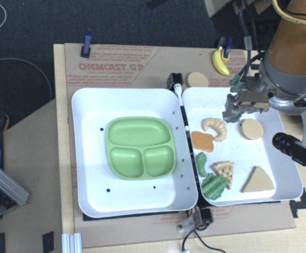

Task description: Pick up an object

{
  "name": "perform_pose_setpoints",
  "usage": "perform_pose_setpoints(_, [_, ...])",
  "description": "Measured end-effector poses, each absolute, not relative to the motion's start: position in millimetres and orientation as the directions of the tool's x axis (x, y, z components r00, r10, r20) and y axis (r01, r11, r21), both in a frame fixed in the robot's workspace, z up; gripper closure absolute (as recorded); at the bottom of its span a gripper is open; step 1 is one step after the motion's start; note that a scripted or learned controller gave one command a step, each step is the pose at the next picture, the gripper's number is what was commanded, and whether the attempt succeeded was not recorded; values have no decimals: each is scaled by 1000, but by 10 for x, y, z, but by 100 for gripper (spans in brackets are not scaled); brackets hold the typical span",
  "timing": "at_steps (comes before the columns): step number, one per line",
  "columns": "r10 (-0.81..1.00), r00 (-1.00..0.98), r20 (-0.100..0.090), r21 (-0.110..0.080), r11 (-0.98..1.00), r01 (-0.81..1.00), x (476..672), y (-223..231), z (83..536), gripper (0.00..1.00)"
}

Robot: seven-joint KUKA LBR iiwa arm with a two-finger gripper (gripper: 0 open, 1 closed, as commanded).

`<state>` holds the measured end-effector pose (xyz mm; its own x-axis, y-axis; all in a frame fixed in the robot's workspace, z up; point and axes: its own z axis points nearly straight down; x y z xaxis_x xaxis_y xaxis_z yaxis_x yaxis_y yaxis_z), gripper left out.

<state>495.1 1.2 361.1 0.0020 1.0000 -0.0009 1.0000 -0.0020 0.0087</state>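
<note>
Worktop [116, 62]: a board carrying two shallow white bins side by side, with a blue clamp [86, 44] at its far-left corner.
Left bin [84, 141]: holds one green divided tray [140, 147], lying flat near its middle and well apart from the walls; probably a place to put things, not what is to be lifted.
Divider: the bins touch along a dark seam, so anything carried across has to clear both rims.
Right bin [284, 183]: holds the loose toy food, spread out with gaps between most pieces, which should leave room for the jaws to come down around one.
Candidates, left to right: an orange slab [203, 141] touching a curled croissant [216, 127]; green vegetables [213, 184] just beside a pizza slice [224, 168]; a tan wedge [258, 181]; a round cookie [252, 129].
Outside the bins: a tan disc [197, 79] and a banana [221, 61] lie on the board behind the right bin.
Gripper [236, 113]: low over the far part of the right bin, between croissant and cookie, nothing visibly in it.
Jaws: whether apart or together, I cannot tell from this angle.
Arm pose: enters from the right, wrist bent steeply down, orange band [300, 4] above, tool pointing into the bin.
</note>
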Motion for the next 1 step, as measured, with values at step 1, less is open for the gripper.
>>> perform_pose_setpoints(1, [1000,-4,1,4,4,1000,4842,656,3919,100])
